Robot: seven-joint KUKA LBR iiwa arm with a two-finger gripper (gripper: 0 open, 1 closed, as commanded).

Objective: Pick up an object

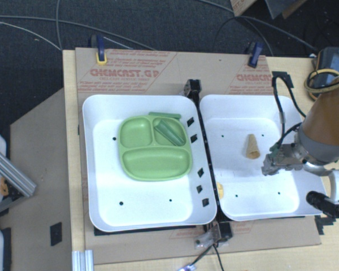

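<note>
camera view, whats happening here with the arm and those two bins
A robot arm reaches in from the right over the right bin. Its gripper sits low in that bin, just right of a small tan cone, apart from it and holding nothing that can be seen. The left bin holds a green tray with a green piece lying in its upper right compartment. Nothing has been picked up yet.

Grey arm (322,145), orange band
</note>
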